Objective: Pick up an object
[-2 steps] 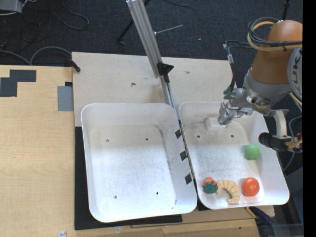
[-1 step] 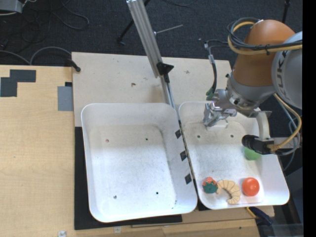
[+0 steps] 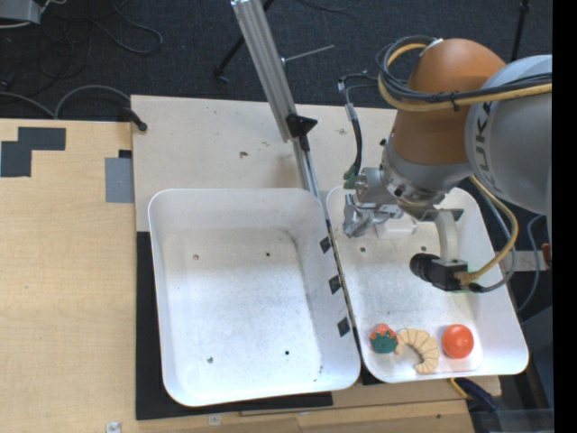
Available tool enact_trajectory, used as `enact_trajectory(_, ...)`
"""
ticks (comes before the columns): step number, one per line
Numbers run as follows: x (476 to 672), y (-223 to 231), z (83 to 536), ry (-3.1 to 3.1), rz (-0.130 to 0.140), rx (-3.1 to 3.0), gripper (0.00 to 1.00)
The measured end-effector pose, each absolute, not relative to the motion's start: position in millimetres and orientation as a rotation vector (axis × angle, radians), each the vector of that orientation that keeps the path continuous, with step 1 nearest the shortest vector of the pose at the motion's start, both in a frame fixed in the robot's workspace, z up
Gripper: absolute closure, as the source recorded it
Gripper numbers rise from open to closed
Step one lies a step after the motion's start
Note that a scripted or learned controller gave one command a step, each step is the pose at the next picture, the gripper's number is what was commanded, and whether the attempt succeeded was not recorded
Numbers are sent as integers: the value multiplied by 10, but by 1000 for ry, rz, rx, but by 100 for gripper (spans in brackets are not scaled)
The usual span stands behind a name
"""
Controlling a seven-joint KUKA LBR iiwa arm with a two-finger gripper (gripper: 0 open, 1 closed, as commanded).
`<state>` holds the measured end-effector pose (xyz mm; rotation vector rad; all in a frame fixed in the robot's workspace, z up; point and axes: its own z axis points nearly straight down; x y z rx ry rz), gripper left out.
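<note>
Tool hovering over top end of right bin – can't tell its state from here. Targets well apart at near end: strawberry, croissant, tomato. Looks like approach step – next needs travel toward them, then descent

This is looking like a robot lab. A big grey and orange robot arm is reaching in from the right of the frame over two white bins sitting on a wooden bench. Black cables are lying on the dark floor along the top. A metal pole is standing upper middle.
</note>
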<state>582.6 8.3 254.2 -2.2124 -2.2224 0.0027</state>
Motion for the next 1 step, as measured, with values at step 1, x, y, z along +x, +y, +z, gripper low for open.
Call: enact_trajectory(1,5784,613,2488,-2223,4,-2212,100)
